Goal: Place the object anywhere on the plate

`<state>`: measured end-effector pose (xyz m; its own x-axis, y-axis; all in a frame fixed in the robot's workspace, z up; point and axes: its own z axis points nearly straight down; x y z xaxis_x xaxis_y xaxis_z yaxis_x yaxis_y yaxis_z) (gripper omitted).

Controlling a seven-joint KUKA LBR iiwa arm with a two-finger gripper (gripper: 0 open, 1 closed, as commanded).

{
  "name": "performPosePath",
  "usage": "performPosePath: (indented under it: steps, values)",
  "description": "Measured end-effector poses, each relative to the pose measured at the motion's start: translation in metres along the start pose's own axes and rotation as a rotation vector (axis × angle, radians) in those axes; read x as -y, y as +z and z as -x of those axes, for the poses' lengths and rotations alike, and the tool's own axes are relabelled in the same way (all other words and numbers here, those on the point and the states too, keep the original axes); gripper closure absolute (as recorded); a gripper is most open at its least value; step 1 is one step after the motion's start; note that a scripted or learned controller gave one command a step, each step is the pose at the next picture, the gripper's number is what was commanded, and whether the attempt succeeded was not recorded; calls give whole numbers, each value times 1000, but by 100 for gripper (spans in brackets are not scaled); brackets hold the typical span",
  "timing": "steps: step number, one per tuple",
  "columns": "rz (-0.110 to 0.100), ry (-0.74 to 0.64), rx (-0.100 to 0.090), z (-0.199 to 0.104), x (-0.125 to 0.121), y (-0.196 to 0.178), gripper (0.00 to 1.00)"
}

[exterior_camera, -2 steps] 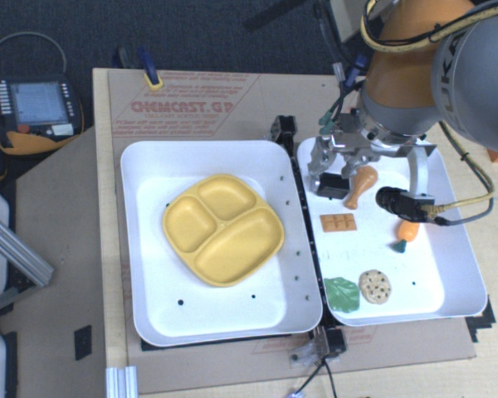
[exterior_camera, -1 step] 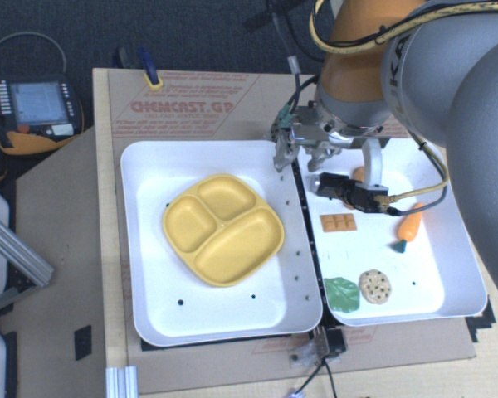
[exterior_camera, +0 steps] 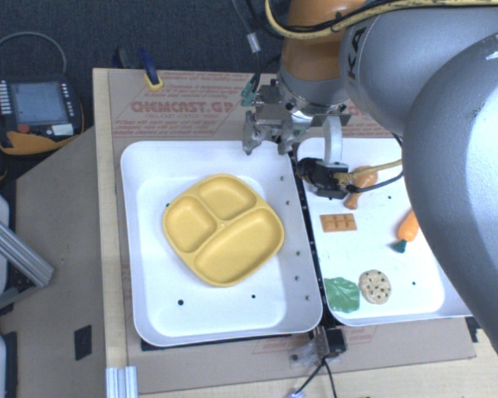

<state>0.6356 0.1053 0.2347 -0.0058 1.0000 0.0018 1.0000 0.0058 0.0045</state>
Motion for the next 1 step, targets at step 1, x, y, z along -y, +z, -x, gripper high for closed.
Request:
performPosePath:
  steps: [1]
  values:
    - [-3,4,2,4,1,0,0]
